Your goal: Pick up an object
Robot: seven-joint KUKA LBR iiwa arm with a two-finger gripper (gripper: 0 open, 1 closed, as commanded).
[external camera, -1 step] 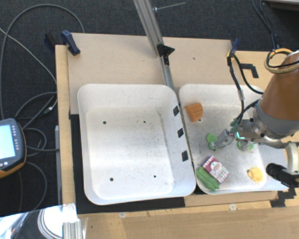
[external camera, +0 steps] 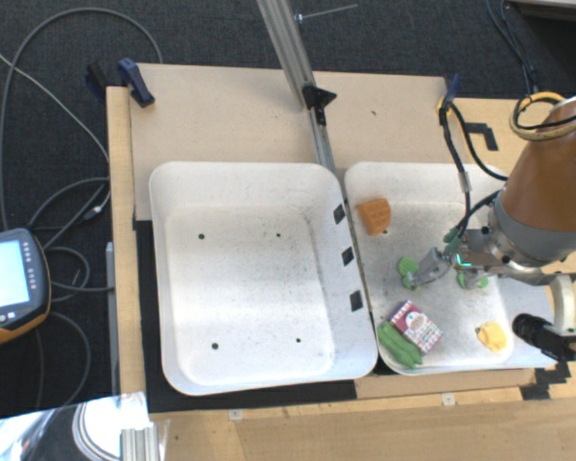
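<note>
My gripper [external camera: 424, 273] reaches in from the right, low over the middle of the right bin [external camera: 432, 176]. A small green object [external camera: 406, 268] lies right at its tip, touching or nearly touching it. An orange block [external camera: 373, 215] rests near the bin's upper left. At the front left corner lies a pink and white packet [external camera: 416, 326] on a green piece [external camera: 399, 346]. A yellow object [external camera: 492, 335] sits at the front right. Another green bit [external camera: 476, 279] shows just under the wrist.
The left bin [external camera: 173, 257] stands beside the right one, with black clips [external camera: 346, 255] on the shared wall. A metal pole [external camera: 293, 51] slants up from the bins' far junction. Cables [external camera: 453, 133] hang near the arm's orange band [external camera: 552, 176].
</note>
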